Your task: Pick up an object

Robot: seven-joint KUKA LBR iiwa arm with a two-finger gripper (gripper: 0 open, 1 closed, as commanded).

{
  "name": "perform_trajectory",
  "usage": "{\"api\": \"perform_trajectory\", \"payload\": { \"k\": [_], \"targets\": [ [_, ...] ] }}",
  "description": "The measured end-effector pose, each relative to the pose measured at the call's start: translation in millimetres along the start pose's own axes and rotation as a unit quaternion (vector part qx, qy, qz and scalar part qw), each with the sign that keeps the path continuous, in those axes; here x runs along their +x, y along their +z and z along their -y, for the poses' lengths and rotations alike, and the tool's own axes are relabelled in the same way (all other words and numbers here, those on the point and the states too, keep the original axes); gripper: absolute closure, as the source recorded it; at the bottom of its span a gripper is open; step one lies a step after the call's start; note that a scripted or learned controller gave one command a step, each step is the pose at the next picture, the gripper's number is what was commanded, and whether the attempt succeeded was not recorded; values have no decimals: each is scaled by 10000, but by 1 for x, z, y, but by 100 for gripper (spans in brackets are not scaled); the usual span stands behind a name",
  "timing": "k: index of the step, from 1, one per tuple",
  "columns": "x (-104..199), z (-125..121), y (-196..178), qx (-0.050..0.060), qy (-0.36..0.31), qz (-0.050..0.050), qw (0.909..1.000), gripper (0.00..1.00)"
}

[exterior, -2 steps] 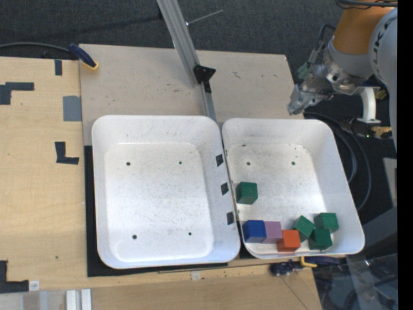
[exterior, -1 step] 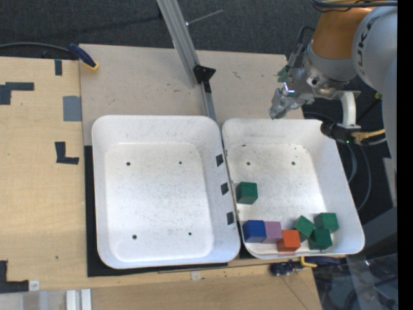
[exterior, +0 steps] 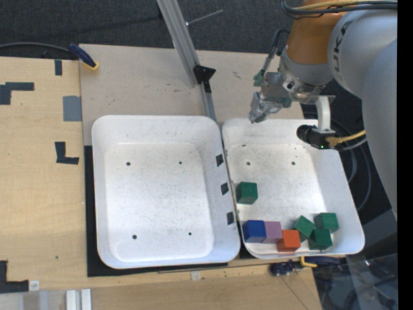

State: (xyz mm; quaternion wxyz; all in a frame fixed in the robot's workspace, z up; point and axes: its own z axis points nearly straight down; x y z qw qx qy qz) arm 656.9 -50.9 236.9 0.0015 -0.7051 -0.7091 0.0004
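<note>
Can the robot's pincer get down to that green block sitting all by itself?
Probably yes. The lone green block sits apart from the other blocks in the right bin, with nothing on top of it. The pincer hangs over the bin's far edge.

Seven small blocks lay in the right bin. A green cube sat alone near its left wall. Along the near edge clustered a blue cube, a lilac cube, an orange cube and three dark green cubes, packed close together
</note>
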Motion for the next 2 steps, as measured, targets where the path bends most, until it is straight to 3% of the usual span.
{"api": "perform_trajectory", "payload": {
  "k": [1, 2],
  "targets": [
    [56, 5, 9, 0, -5, -1, 10000, 100],
    [111, 29, 16, 6, -5, -1, 10000, 100]
  ]
}}
